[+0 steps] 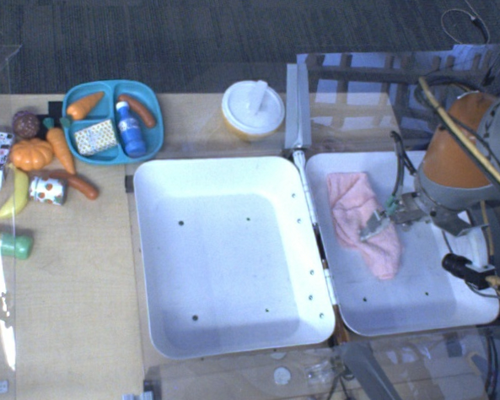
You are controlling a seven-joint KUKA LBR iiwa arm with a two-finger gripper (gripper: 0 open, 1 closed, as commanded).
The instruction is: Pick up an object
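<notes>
Here the two white bins fill mid-frame: the left bin [224,256] bare, the right bin [425,302] holding a pink cloth [363,222] (crumpled). The gripper [372,226] sits low on the cloth, presumably to grasp; whether it pinches fabric, I cannot tell.

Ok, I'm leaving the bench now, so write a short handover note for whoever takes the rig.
Gripper: down in the right bin, on the pink cloth; whether it is open or shut can't be told.
Cloth: lies crumpled in the right bin's left half, flat on the floor.
Left bin: beside it.
Done: arm has reached the cloth.
Left: grip it and lift it.
</notes>
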